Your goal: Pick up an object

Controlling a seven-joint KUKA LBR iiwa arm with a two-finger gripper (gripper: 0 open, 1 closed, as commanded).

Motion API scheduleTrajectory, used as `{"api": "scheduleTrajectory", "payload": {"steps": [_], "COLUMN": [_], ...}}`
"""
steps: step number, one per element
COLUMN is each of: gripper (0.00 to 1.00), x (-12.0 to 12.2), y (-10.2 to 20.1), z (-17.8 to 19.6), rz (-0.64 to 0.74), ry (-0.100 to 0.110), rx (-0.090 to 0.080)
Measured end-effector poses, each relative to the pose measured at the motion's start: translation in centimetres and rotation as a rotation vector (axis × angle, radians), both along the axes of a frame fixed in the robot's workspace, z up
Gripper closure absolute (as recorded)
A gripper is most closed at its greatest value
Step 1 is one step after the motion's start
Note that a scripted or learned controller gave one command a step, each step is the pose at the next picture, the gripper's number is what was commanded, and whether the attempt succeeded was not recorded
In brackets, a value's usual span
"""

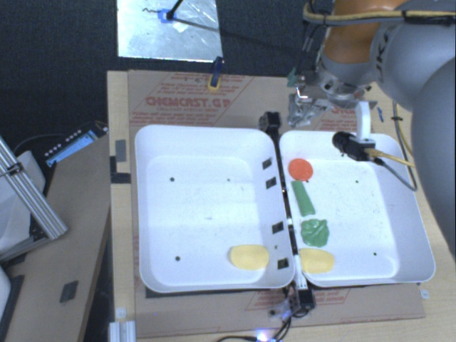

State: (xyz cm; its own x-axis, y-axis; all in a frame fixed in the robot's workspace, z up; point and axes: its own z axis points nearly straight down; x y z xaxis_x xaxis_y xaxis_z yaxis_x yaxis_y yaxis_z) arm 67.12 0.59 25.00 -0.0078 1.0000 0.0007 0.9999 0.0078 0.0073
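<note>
Objects for picking lie mostly in the right bin (pixel 399 219), and nothing has been lifted so far, judging by how they rest flat on the bin floors. Nearest the camera, a yellow piece (pixel 249 256) sits at the front of the left bin (pixel 178 191), close to the divider, and a second yellow piece (pixel 316 260) lies just across that divider in the front corner of the right bin. Behind it comes a crumpled green leaf (pixel 314 231), then a long green strip (pixel 303 198) running back along the divider, and past that an orange disc (pixel 300 169), just beyond the strip's far end. Farther back, the gripper (pixel 305 111) hangs over the bench at the back rim of the right bin, apart from every item. Whether its jaws are spread or pressed together cannot be told from this view; nothing is seen between them. By the look of it, the whole job remains: choose an item, descend, close, and lift.
</note>
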Motion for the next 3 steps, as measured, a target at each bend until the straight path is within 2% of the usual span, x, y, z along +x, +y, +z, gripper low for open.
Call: {"api": "scheduleTrajectory", "payload": {"steps": [1, 3], "gripper": [1.00, 1.00], "x": [-0.3, -0.2], "y": [5.8, 9.1], "z": [-2.5, 10.4], "rz": [0.002, -0.001], "ry": [0.007, -0.002], "rx": [0.001, 0.002]}}
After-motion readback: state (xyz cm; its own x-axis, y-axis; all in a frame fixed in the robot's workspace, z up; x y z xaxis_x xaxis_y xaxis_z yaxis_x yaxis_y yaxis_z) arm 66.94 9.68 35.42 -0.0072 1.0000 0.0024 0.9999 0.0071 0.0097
